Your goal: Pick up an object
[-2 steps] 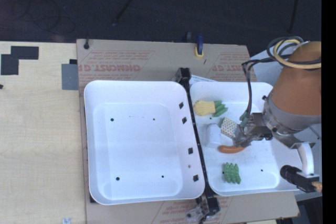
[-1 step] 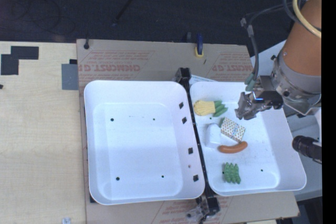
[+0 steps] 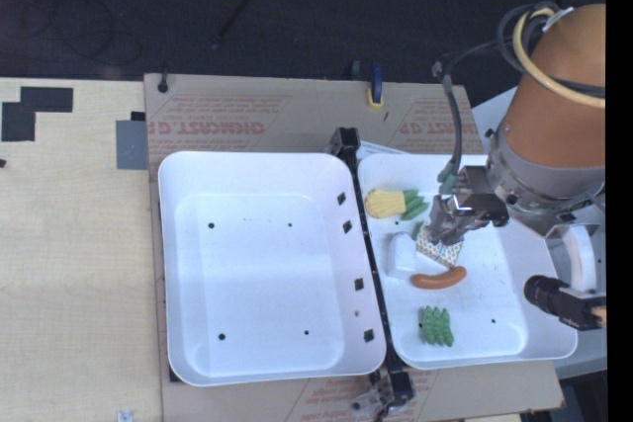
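Observation:
My gripper [image 3: 442, 230] hangs low over the middle of the right bin [image 3: 514, 336]. Directly beneath its tip, touching or nearly touching it, is a small speckled white-and-red block [image 3: 440, 252]. A yellow corn cob with a green husk [image 3: 390, 204] lies to the gripper's left, near the bin's back. A white cup-like piece [image 3: 401, 258] lies just left of the block. An orange-brown sausage [image 3: 438, 279] rests just in front of the block. A knobbly green toy [image 3: 435, 325] sits nearer the front wall.
The left bin [image 3: 178, 212] stands beside the right one, with black clips [image 3: 358, 284] along the divide between them. Both rest on a cardboard sheet [image 3: 257, 114] on the wooden bench. The arm's orange body [image 3: 564, 94] looms over the right bin's far right side.

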Controlling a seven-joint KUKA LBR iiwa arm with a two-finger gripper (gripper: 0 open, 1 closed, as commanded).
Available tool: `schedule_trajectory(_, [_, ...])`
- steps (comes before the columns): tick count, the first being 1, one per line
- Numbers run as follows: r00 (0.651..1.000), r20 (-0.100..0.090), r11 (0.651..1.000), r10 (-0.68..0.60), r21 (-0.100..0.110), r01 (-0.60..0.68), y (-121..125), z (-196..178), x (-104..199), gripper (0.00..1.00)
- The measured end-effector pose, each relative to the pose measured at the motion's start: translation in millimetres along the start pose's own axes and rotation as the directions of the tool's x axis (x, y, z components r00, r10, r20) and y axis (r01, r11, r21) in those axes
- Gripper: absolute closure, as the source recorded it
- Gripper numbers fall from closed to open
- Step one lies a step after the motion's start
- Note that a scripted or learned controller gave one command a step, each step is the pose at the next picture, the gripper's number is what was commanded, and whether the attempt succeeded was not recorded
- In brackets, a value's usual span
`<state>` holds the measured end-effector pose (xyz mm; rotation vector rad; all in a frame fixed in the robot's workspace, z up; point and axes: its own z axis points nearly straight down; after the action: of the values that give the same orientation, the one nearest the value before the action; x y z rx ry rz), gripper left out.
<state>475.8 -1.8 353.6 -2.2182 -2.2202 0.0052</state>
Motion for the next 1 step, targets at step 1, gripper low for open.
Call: schedule_trajectory(1, [1.000,0.002,1.000,0.004,-0.021,-0.004,-0.3,-158.1,-45.7,1.00])
